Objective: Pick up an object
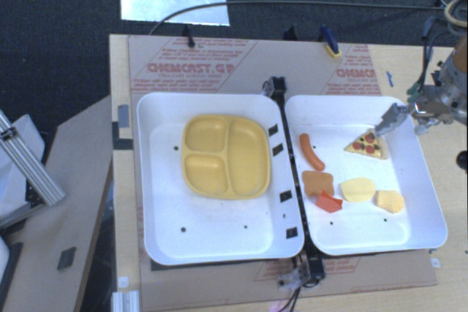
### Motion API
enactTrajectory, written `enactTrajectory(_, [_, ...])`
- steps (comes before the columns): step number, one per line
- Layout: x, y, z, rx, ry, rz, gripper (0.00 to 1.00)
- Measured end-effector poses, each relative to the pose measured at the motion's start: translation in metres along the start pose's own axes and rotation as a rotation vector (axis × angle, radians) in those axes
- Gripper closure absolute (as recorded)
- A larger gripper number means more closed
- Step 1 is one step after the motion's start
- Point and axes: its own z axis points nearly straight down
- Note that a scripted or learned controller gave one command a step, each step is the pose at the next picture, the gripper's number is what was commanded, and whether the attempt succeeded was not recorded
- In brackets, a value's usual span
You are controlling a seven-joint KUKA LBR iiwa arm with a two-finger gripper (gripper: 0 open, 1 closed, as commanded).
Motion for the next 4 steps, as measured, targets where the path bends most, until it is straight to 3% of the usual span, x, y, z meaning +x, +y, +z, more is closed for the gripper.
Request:
enactTrajectory(3, [0.007, 0.009, 0.142, 0.003, 0.001, 0.002, 0.0])
enactTrajectory(4, [0.006, 0.01, 0.129, -0.002, -0.001, 0.002, 1.0])
